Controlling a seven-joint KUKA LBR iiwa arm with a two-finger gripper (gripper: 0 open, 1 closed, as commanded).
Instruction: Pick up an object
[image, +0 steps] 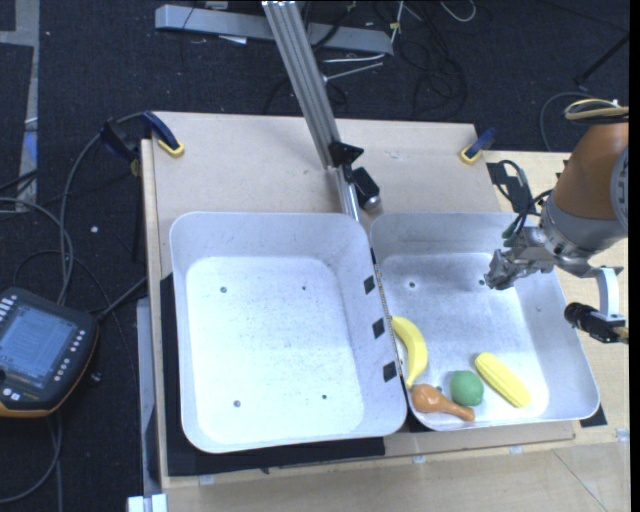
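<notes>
The right shallow white plastic bin (560, 310) holds a yellow banana (411, 346), orange drumstick-shaped toy (438, 400), green ball (465, 387) and yellow corn cob (502, 379), beneath a gripper (497, 275) whose jaw state I cannot tell.

**No legible text in view**

Nothing written can be read anywhere in the camera view. The handheld control pendant (38, 348) lying on the floor at the left has a lit screen with rows of pale lines, but they are too small and blurred to make out. The black marks (380, 325) along the wall between the two bins carry no readable characters.
</notes>
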